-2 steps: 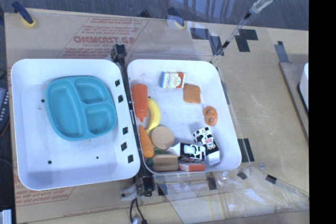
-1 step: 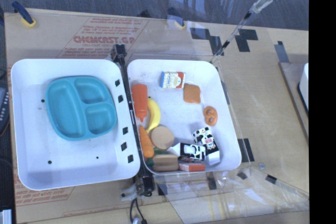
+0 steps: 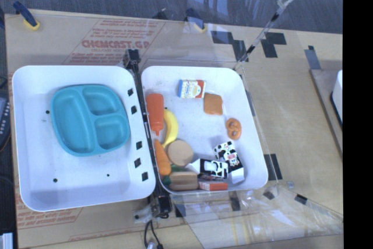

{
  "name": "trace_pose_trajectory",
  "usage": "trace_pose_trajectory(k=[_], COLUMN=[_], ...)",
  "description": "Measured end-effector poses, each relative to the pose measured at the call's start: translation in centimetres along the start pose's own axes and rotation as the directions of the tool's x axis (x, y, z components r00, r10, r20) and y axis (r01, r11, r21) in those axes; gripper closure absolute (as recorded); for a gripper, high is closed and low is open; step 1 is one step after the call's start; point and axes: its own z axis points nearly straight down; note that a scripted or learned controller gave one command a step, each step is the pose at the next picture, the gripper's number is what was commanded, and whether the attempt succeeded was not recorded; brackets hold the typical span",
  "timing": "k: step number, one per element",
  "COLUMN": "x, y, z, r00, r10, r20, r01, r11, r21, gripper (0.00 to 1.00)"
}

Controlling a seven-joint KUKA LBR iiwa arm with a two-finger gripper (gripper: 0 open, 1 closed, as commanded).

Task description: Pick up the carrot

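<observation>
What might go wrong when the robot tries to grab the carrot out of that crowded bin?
1. The small orange carrot lies tight along the left wall of the right-hand white bin, so a claw may hit the wall.
2. The yellow banana, the round tan bun and the orange-red bottle crowd it, so it might pinch or shove one of those instead.
3. The bottle's similar colour could get it picked by mistake.

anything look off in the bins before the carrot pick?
Nothing spilled or damaged. The toys all sit inside the right white bin, but crowded: the orange carrot lies wedged along the left wall, touching the yellow banana and round tan bun. The blue divided tray sits slightly askew in the left white bin.
</observation>
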Motion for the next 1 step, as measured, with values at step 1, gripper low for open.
trace_pose_trajectory(k=[1], x=[-0.02], y=[-0.04], z=[-0.02], r00=[1.000], r10=[0.000], r20=[0.001], r01=[0.000], r11=[1.000], r21=[0.000], gripper=[0.00])
